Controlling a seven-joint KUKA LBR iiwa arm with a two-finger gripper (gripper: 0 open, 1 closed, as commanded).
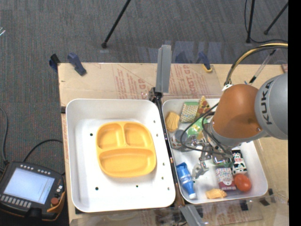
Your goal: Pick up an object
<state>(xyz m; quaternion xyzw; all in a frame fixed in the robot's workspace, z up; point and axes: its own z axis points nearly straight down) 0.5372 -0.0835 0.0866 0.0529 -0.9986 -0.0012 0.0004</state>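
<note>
Right bin (261,173), crowded: gripper (203,166) poised low among blue tube (186,179), red tomato (242,182) and small carton (225,178), apparently seeking a pick, its opening indiscernible, nothing visibly held; left bin (75,126) houses yellow divided plate (126,149).

Black pendant (30,188) on grey floor (56,22)
</note>
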